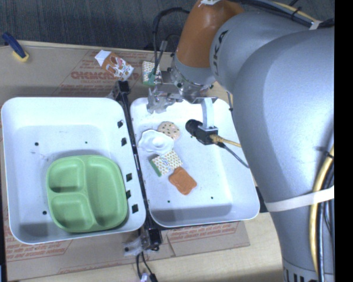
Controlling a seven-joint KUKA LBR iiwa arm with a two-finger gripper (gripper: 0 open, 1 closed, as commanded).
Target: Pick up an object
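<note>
The grey arm (282,98) reached in from the right, its orange band (200,34) hanging over the back of the right bin (223,184). The gripper (157,101) was low at that bin's back left corner, above the rim. Whether it was open or closed I could not tell from where I stood, and I saw nothing in it.

The loose things lay in a cluster in the left half of the right bin. A round speckled biscuit (169,129) touched a crumpled white piece (154,141). In front of those lay a green-patterned packet (165,162), then an orange piece (182,181) right beside it.

The left bin (59,125) held a green divided plate (85,191) towards its front. Behind the bins, on the cardboard-covered surface (59,78), lay a small wrapper (115,65).
</note>
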